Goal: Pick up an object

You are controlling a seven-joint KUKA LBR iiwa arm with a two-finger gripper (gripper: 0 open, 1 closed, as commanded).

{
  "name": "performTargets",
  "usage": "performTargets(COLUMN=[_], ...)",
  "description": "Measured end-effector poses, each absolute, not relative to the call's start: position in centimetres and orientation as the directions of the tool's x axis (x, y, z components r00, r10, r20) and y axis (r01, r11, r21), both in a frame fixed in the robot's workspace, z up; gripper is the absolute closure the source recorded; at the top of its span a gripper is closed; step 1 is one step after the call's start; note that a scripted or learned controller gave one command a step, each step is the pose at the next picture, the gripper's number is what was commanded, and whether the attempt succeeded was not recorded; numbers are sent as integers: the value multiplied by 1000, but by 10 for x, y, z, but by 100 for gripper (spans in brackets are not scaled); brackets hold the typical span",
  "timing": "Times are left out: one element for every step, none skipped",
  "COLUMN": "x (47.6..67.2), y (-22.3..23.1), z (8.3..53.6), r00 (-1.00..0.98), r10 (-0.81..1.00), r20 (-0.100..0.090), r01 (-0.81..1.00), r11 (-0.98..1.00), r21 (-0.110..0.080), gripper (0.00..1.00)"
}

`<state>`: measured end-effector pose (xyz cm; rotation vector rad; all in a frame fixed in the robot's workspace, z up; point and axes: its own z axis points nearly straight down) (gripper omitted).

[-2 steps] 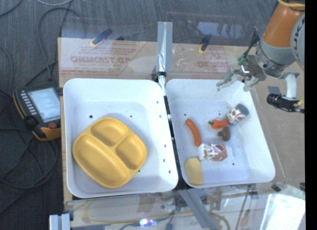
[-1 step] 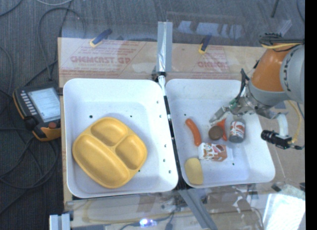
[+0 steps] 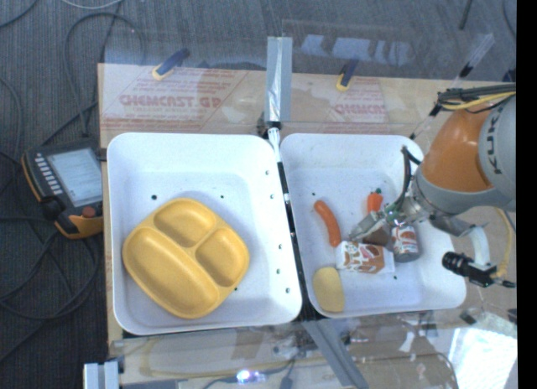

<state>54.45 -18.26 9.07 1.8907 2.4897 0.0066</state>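
White plastic bins sit side by side on the bench. Left bin (image 3: 134, 169) holds a yellow divided tray (image 3: 186, 256), three compartments, lying flat near the front-left, nothing in it. Right bin (image 3: 336, 157) holds the pickable clutter, all bunched toward the front-centre: an orange hot-dog-shaped sausage toy (image 3: 327, 221) lying at a slant, a small carrot toy (image 3: 374, 202) just behind the arm's tip, a printed red-and-white packet (image 3: 364, 257) flat on the floor, a small brown-and-red can or jar (image 3: 405, 243) beside it, and a pale yellow lemon-like piece (image 3: 329, 288) by the front wall.

Arm reaches in from the right, orange band over the right bin's right side. Gripper (image 3: 379, 225) is down low in the clutter, tip right at the packet's upper edge and touching or nearly touching the can. Whether it is apart or closed on anything: cannot tell, the metal parts blur into the objects.

Judgement: likely target is the packet or the can, since the tip is lowered straight onto that pair. Crowding is the risk here; the neighbours are touching, so a close could nudge one aside or catch two. Nothing visibly lifted off the floor yet. Grey tablet (image 3: 71, 176) sits off-bench at left, not relevant.
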Motion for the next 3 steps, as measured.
performTargets(x=[546,592,664], y=[-183,-171,-114], z=[101,203,228], r00=[-267,-307,-322], r10=[964,952,947], r20=[-11,-1,-2], r01=[963,952,947], r11=[268,307,322], r21=[17,0,0], gripper=[100,100,100])
